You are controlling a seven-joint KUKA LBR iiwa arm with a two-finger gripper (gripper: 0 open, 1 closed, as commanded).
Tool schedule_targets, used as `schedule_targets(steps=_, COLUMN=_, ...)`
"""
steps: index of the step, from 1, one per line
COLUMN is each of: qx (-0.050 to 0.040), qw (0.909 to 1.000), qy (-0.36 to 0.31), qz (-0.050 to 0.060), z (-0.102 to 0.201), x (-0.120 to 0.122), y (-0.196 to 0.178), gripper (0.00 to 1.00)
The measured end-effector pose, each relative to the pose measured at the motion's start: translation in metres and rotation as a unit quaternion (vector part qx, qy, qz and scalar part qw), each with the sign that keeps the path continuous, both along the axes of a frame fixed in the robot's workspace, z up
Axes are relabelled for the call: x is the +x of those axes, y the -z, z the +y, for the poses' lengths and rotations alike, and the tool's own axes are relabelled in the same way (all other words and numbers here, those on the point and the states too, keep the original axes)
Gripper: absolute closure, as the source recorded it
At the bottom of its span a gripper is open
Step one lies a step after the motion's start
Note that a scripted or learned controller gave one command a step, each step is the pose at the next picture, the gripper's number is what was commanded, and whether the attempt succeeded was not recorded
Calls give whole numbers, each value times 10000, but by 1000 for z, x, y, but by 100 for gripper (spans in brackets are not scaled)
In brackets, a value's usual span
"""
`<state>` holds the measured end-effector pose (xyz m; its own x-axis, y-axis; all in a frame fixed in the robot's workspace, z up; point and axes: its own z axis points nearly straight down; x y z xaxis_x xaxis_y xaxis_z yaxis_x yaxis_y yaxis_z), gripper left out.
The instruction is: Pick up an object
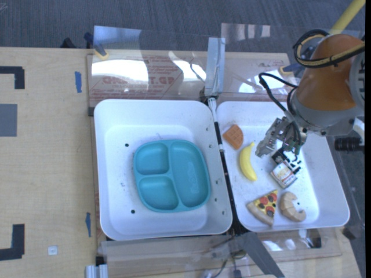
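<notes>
In the right bin (324, 213) lie a yellow banana (248, 162), an orange waffle-like piece (233, 136), a pizza slice (263, 207), a tan croissant (291, 206) and a small white and brown carton (284, 174). My gripper (280, 147) hangs low over the middle of this bin. It is just right of the banana, and its tip is right above the carton's upper end. Whether it touches the carton is hidden by the gripper body.
The left bin (110, 126) holds a teal divided plate (171, 175). A raised divider (220, 155) separates the two bins. Clear plastic sheets (151, 74) stand behind them. The arm's orange band (327, 68) looms over the right bin's far right corner.
</notes>
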<state>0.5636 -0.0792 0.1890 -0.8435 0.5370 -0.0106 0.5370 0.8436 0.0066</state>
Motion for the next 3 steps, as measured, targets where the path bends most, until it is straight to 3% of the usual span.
schedule_targets(steps=1, qx=16, qw=9949, qy=1008, qz=64, z=49, x=-30, y=4, gripper=100)
schedule_targets(steps=2, qx=-10, qw=9898, qy=-1425, qz=6, z=97, x=23, y=-65, gripper=100)
schedule_targets(steps=3, qx=-18, qw=9462, qy=-3235, qz=40, z=123, x=-53, y=-48, gripper=100)
